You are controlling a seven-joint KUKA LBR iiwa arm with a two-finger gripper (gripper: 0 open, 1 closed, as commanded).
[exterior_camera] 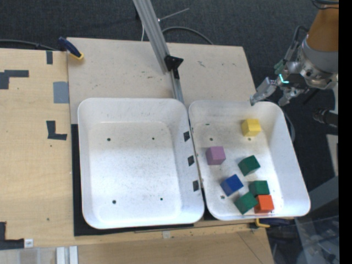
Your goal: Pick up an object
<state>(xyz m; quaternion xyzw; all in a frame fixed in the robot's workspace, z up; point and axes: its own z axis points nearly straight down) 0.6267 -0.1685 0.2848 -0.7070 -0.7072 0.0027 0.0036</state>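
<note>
Wooden bench [33,164], white bins [88,164], dark carpet [66,10], pincer [273,94] at rim.

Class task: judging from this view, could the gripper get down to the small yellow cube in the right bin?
Probably yes: the small yellow cube sits apart from other blocks, and the gripper hovers nearby.

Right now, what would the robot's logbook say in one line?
gripper: open, holding nothing, above right bin's far rim | blocks in right bin: yellow block nearest gripper, purple block mid-bin | pick: not yet done
</note>
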